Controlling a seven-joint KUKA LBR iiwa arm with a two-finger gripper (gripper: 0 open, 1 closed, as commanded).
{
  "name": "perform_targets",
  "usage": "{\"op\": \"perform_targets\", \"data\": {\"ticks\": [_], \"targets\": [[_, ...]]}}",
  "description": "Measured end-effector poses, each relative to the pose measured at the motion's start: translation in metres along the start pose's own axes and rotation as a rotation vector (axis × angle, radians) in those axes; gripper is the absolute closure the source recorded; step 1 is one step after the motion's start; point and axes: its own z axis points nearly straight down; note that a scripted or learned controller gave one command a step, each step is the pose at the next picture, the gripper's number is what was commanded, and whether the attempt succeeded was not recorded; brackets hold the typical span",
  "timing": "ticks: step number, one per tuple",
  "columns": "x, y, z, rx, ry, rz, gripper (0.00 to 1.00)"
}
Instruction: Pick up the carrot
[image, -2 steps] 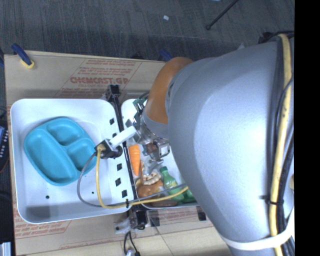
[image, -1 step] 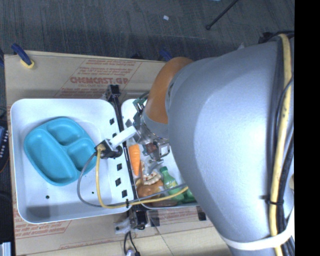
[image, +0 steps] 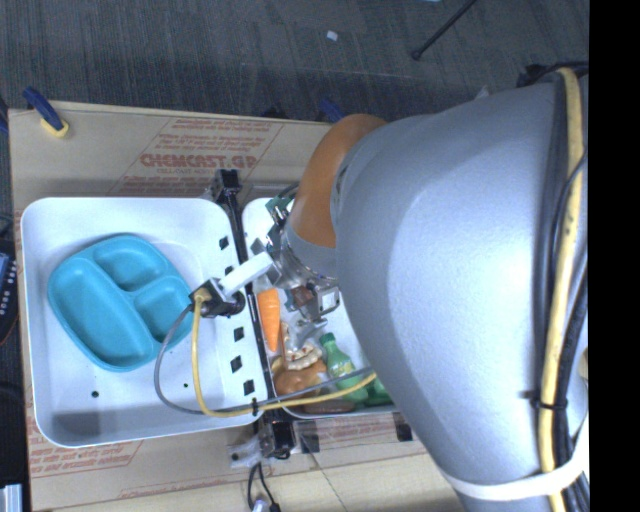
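The orange carrot lies lengthwise in the right bin, close to its left wall. My gripper hangs low over the bin just to the right of the carrot, beside it rather than around it. The arm's grey body and orange band cover most of the right bin.
A blue divided plate lies in the left bin. Below the carrot sit a brown bread-like item and a green bottle. A yellow cable loops from the wrist over the divider between the bins.
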Motion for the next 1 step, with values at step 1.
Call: {"op": "perform_targets", "data": {"ticks": [1], "targets": [[0.0000,0.0000,0.0000,0.000,0.000,0.000,0.00]]}}
